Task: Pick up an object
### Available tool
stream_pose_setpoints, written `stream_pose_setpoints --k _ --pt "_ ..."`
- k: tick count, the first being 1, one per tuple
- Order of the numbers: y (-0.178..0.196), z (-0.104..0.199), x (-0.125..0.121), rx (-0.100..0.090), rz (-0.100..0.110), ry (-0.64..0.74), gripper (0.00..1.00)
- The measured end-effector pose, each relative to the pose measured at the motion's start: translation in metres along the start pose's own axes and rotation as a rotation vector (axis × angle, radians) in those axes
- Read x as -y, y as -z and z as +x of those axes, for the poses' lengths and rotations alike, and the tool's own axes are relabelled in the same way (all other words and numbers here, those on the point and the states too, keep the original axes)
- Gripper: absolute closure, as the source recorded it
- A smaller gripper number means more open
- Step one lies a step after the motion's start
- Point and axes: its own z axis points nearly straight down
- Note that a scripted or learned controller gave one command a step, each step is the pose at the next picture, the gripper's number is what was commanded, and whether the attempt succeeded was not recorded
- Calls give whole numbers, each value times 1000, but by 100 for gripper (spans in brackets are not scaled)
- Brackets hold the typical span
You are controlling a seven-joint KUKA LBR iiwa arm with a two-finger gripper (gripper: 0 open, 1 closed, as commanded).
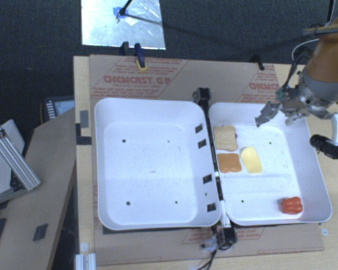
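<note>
Two shallow white bins stand side by side on the bench. The left bin [152, 162] shows me its bare white floor with a few small dark dots. The right bin [304, 151] has four small things in it. Close to the middle divider lies a pale tan piece like a slice of bread [225, 138]. Just below it, almost touching, is an orange-brown flat piece [229, 162]. Beside that one, to its right, lies a pale yellow oval object [250, 160]. Well apart from these three, in the near right corner of the bin, sits a red-orange object [291, 205], maybe a small pepper.

The gripper [279, 112] hangs over the far part of the right bin, tilted, above and to the right of the bread-like piece. I see nothing between its fingers; whether they are apart or pressed together I cannot tell from here.
</note>
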Motion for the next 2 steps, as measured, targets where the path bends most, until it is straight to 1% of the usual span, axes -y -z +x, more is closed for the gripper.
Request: stream_pose_setpoints --k 1,2 --pt "11 0 -1 0 -4 3 100" --pt "83 88 -8 -2 -8 10 100"
